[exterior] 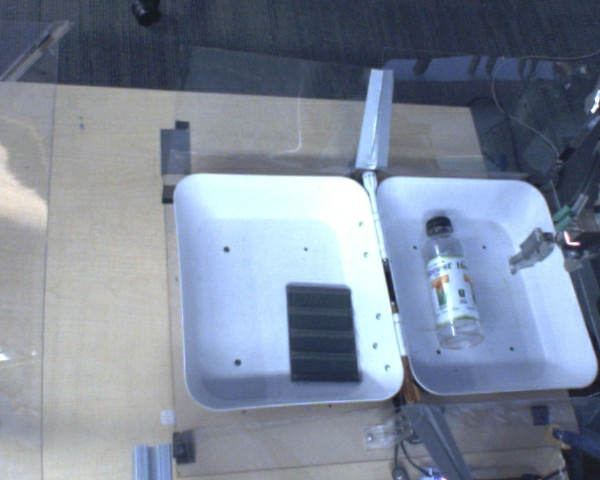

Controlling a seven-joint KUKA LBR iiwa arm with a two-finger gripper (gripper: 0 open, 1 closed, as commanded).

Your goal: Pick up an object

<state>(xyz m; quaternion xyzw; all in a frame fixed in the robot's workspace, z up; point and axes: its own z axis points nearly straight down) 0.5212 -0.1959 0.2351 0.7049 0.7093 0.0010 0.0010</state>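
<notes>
Table (pixel 100 298) is seen from above, light wood, with two white bins side by side on it. Left bin (pixel 230 218) holds a dark ribbed block (pixel 323 332), lying flat toward the near right part of the bin floor, apart from the walls. Right bin (pixel 540 368) holds a clear bottle (pixel 451 283), laid on its side along the bin's depth, black cap toward the far wall, label with green and orange print facing up. Bottle is placed left of the bin's centre, near the divider between bins but not touching it. End effector (pixel 533 249) is seen at the right bin's right edge, over the rim area, well apart from the bottle. Nothing is held between its fingers; whether they are wide or narrow cannot be told at this size.
</notes>
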